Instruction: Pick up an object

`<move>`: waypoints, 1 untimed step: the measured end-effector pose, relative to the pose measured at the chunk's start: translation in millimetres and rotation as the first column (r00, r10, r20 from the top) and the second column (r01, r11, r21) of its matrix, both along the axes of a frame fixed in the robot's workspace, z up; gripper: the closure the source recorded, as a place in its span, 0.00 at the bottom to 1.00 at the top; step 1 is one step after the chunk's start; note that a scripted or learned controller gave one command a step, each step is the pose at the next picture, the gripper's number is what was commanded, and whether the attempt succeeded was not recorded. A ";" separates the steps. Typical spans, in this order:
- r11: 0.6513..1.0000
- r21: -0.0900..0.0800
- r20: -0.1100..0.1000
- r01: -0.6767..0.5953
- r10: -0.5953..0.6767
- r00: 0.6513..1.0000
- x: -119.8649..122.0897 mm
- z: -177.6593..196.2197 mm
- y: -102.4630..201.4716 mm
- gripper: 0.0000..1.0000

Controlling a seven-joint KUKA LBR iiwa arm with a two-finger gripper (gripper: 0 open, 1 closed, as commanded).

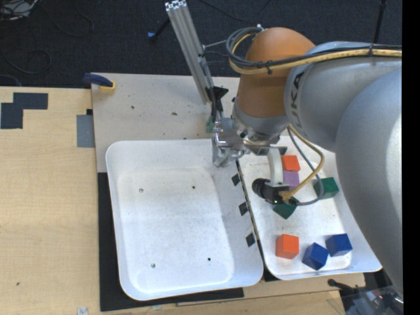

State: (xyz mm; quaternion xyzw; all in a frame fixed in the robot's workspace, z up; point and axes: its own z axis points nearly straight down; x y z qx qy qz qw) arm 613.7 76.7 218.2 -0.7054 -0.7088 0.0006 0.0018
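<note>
The right bin (367, 262) holds several small blocks. An orange block (291, 163) lies over a purple block (291, 178), with a green block (326, 188) to their right and a dark green block (285, 209) just below. Nearer the front lie another orange block (287, 245) and two blue blocks (315, 255) (338, 243). My gripper (225, 151) hangs below the orange wrist band, over the far end of the rim between the two bins, left of the blocks. It touches none of them, and nothing shows in it.
The left bin (121, 176) lies beside the right one. A slanted aluminium strut (191, 48) rises behind the gripper. A blue and yellow clamp (99, 81) lies at the bench's far left. The bulky grey arm (354, 97) covers the right side. Cables (308, 176) loop over the right bin.
</note>
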 end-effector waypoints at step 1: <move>1.000 -0.001 0.001 0.003 -0.003 1.000 3.9 10.7 16.6 1.00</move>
